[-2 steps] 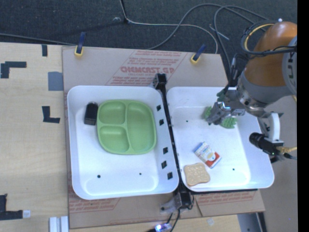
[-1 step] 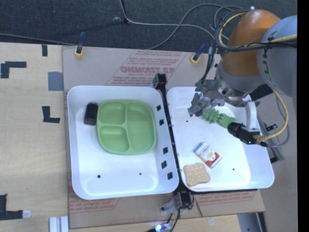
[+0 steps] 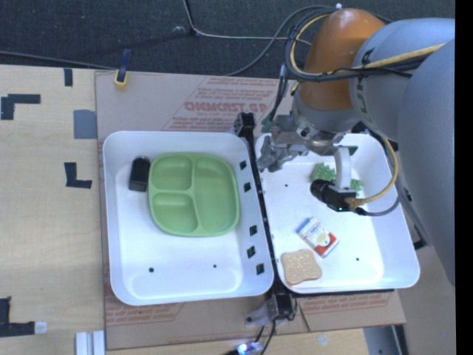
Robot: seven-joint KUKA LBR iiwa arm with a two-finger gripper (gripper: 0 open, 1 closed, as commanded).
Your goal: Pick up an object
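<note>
claw (image 3: 275, 157) over right bin (image 3: 384, 261), one toast (image 3: 301, 266)

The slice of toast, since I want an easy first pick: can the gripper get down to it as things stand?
Probably yes. The slice of toast lies flat in the right bin, apart from the small packet, with nothing over it; the gripper hangs above the same bin.

We see the bench (image 3: 44, 198), pale wood at the frame's left, bearing a cardboard sheet (image 3: 214, 102); on it sit two white bins (image 3: 122, 272) side by side.
</note>
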